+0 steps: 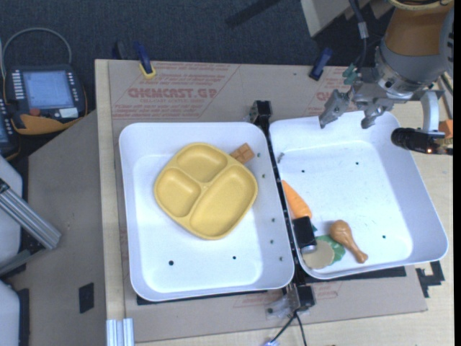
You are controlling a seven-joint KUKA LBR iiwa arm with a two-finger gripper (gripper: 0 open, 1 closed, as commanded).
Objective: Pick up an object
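Observation:
My gripper (350,116) hangs over the far edge of the right bin (374,164), its two fingers spread open with nothing between them. Well below it, along the bin's left wall, lies an orange carrot (295,199). A small black block (303,232) sits just in front of the carrot. A brown chicken drumstick (347,239) and a pale green round piece (323,254) rest at the bin's near left corner.
The left bin (144,251) holds a yellow divided plate (206,189) with a small brown block (243,153) at its far right edge. A black clamp (260,111) sits between the bins at the back. A control pendant (45,96) lies off the bench at left.

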